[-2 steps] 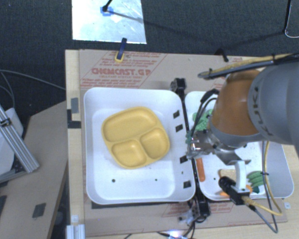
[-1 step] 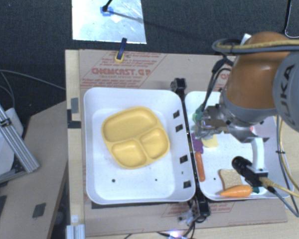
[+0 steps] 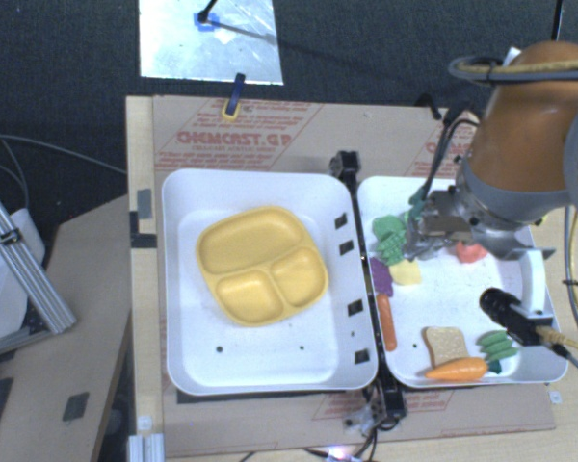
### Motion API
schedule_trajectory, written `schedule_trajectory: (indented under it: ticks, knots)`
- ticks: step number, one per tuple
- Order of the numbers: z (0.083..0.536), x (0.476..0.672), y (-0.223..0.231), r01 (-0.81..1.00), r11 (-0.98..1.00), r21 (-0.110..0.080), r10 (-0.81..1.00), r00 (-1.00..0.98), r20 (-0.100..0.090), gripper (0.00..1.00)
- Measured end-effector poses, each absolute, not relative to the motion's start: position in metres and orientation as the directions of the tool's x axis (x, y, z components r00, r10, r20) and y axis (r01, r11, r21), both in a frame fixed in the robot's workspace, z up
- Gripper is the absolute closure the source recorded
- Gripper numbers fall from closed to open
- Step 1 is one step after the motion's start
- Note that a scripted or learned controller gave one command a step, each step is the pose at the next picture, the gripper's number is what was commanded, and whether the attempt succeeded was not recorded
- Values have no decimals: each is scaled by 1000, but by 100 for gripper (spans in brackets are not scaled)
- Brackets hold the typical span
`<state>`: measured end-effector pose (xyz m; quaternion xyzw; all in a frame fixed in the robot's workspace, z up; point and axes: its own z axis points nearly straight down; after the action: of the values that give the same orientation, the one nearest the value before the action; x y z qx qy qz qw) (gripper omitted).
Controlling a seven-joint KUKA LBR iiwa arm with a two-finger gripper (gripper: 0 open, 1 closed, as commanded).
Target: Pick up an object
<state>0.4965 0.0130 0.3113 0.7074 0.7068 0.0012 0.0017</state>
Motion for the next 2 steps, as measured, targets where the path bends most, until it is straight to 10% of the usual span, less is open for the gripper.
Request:
schedule_trajectory:
  ticks: [1,2]
  knots:
    - [289,485,125,1000,15,-1,1000,-15,3,100]
    - [369,498,59,1000,-3,9,1000,3,0,100]
